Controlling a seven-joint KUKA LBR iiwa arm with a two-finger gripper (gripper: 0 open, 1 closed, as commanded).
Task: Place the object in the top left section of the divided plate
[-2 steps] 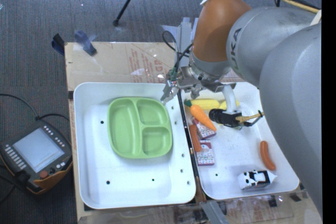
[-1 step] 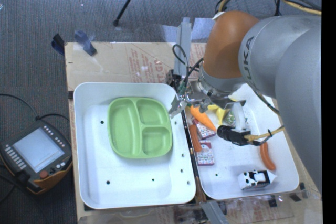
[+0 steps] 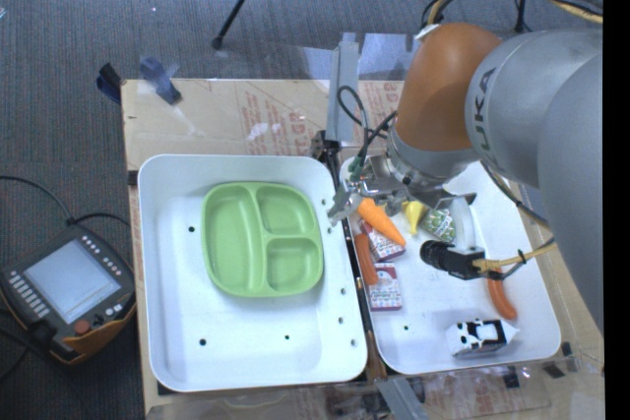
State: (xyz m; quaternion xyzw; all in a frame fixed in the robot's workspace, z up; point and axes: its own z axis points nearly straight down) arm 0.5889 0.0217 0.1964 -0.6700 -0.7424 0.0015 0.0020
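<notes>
Hovering gripper, toy carrot just beneath, green plate leftward

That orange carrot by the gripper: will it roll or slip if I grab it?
The carrot looks tapered and smooth, so it may slip toward its thin end. Round-bodied, it probably rolls if nudged sideways. It looks like light, rigid toy plastic.

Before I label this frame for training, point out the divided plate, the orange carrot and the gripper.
divided plate (image 3: 228, 241): camera view, floor of its large left section.
orange carrot (image 3: 382, 221): camera view, middle of its body.
gripper (image 3: 360, 195): camera view, between its fingertips.
</notes>
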